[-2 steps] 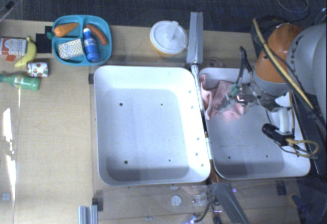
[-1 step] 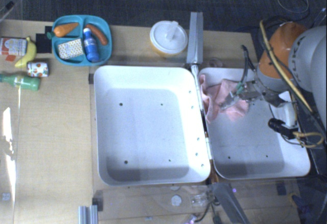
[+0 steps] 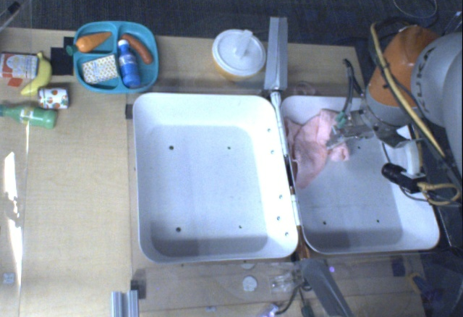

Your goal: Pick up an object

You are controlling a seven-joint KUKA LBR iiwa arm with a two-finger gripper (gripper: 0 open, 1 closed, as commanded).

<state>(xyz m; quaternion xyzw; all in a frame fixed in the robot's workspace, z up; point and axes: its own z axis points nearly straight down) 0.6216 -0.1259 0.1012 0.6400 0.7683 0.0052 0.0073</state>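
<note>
We see a crumpled pink cloth lying in the right bin, against the wall it shares with the left bin. Our hand sits at the cloth's right edge, touching it; whether it grips we cannot tell.

A blue divided tray sat at the far left of the bench, holding a carrot, a blue bottle, a sausage-like piece and a white patterned block. Left of the tray lay a banana, a small carton, a small can and a green bottle. A white lidded cup stood beyond the bins, beside a grey metal bar.
</note>
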